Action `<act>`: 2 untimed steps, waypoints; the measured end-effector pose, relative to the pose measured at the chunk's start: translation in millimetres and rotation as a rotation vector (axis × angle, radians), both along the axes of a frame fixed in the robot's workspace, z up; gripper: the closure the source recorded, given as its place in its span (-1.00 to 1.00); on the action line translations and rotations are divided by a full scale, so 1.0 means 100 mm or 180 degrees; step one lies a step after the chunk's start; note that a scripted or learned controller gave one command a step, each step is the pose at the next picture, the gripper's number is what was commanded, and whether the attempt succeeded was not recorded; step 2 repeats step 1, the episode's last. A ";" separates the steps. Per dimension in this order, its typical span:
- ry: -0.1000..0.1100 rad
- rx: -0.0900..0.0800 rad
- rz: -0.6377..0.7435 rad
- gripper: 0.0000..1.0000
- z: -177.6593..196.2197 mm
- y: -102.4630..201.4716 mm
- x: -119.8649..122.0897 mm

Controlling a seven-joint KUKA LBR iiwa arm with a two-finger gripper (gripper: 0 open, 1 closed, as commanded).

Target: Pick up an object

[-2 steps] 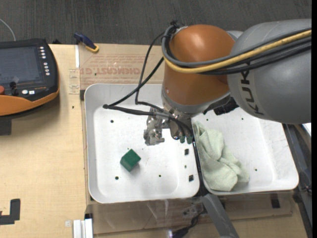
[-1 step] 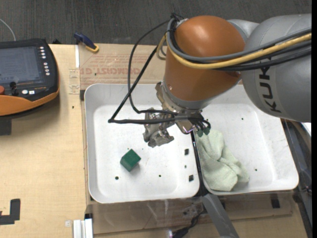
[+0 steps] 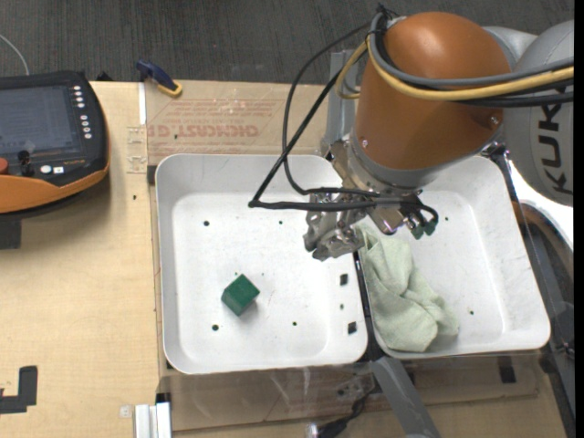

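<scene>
White letters "KU" on the grey arm (image 3: 552,144); cardboard (image 3: 214,121) print unreadable.

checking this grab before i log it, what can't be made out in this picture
- End effector, camera view: the arm's orange band overhangs it, so its grip is unclear.
- Pale green cloth: top end hidden under the end effector; contact uncertain.
- Handheld screen unit: cut off by the left edge.

Green block (image 3: 240,295); pale green cloth (image 3: 401,292); white bins (image 3: 182,354); orange band (image 3: 429,85) on grey arm.
</scene>
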State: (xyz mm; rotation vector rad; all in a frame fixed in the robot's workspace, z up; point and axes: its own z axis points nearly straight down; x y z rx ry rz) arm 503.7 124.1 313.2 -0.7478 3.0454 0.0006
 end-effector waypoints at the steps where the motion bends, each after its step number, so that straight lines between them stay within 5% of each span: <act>1: -0.0002 0.0001 0.0722 1.00 0.56 0.47 0.05; 2: -0.0002 0.0001 0.0722 1.00 0.56 0.47 0.05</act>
